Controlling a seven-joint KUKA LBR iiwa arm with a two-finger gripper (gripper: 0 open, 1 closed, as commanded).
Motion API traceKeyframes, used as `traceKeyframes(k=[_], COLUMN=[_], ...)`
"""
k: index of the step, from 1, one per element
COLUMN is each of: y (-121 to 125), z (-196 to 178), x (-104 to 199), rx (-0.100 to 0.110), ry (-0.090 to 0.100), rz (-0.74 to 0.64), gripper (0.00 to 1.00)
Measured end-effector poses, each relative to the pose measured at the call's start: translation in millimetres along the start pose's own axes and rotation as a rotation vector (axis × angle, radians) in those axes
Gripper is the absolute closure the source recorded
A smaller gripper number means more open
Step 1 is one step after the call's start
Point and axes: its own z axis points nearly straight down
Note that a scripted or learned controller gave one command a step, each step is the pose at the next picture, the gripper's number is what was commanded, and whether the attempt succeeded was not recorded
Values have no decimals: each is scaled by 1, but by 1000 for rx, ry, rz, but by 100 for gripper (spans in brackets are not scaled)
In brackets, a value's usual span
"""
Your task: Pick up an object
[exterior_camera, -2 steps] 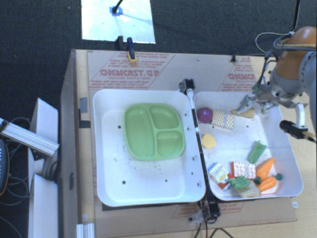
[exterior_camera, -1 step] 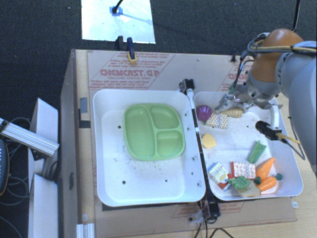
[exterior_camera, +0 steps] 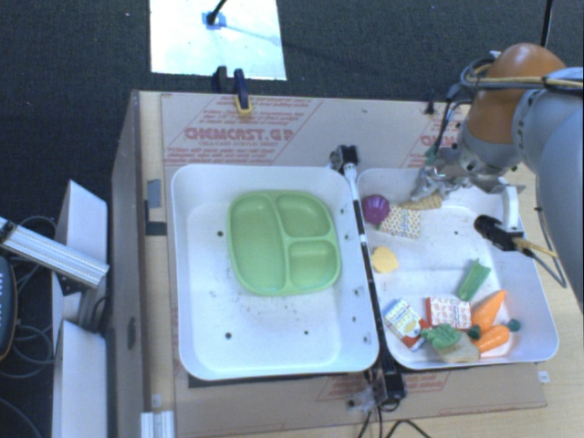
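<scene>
Tan piece (exterior_camera: 423, 204), the likeliest target among the loose objects, lies at the far end of the bin on the view's right (exterior_camera: 434, 265), close to that bin's far wall. The pincer (exterior_camera: 429, 188) sits low directly over it, at the end of the grey arm (exterior_camera: 552, 130), which enters from the view's right. Whether the pincer is wide, narrow or closed on the piece cannot be told from this slant.

Just beside the tan piece, toward the divider between the bins, lies a patterned packet (exterior_camera: 401, 221), with a purple piece (exterior_camera: 375, 209) touching it or nearly so. A yellow piece (exterior_camera: 384, 261) lies apart, nearer the middle. Clustered at the near end are a green stick (exterior_camera: 473, 279), two orange carrots (exterior_camera: 489, 308), two small printed boxes (exterior_camera: 447, 311) and a leafy green piece (exterior_camera: 443, 338). The other bin (exterior_camera: 210, 336) holds a green divided tray (exterior_camera: 283, 243). Both bins rest on the surface (exterior_camera: 274, 121).

Step in hand, as judged: the grasp attempt itself, with the pincer down at or near the level of the tan piece. The next move calls for a firm closure on the piece, then a straight lift clear of the bin wall. The packet close alongside could be nudged or caught, and the far wall leaves little room on that side.
</scene>
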Motion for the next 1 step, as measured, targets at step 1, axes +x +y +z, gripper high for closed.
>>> traceKeyframes(k=[1], y=[-12], z=[-80], x=[62], rx=[15], ry=[1], rz=[0], gripper=[100])
